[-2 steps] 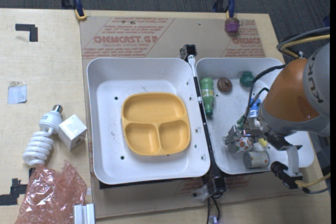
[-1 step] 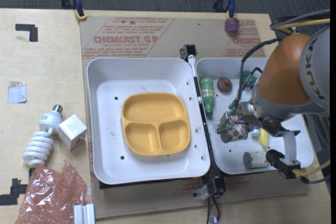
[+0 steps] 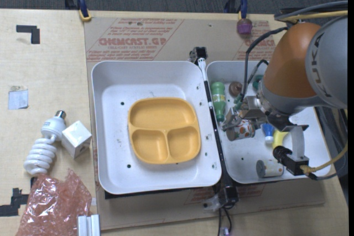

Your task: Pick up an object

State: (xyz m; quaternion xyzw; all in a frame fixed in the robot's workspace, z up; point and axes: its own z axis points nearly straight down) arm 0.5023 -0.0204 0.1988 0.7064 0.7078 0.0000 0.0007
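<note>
The end effector (image 3: 239, 116) is down in the right bin (image 3: 318, 166), low over a pile of small things. The grey arm (image 3: 318, 66) with its orange band (image 3: 290, 63) comes in from the right and covers much of that bin. The end effector is a dark, shiny jumble from here, so I cannot tell if it is clamped on anything.

Just beside the end effector sits a small can (image 3: 244, 130) with red and white on it. It may be touching the end effector, but the view is too cluttered to be sure. Left of the can, by the bin's left wall, a green bottle (image 3: 218, 98) lies on its side. Right of the can are a little blue thing (image 3: 268, 131) and a yellow thing (image 3: 279, 137). Near the bin's front edge a small grey tube (image 3: 269, 169) lies flat.

The left bin (image 3: 110, 163) touches the right bin. A yellow tray (image 3: 164, 130) with three sections lies in the middle of it.

Left of the left bin, on the tabletop (image 3: 33, 69), are a white spiral light bulb (image 3: 43, 149), a small white cube (image 3: 76, 139) touching it, and a crinkly pink plastic bag (image 3: 52, 208) near the front.
</note>
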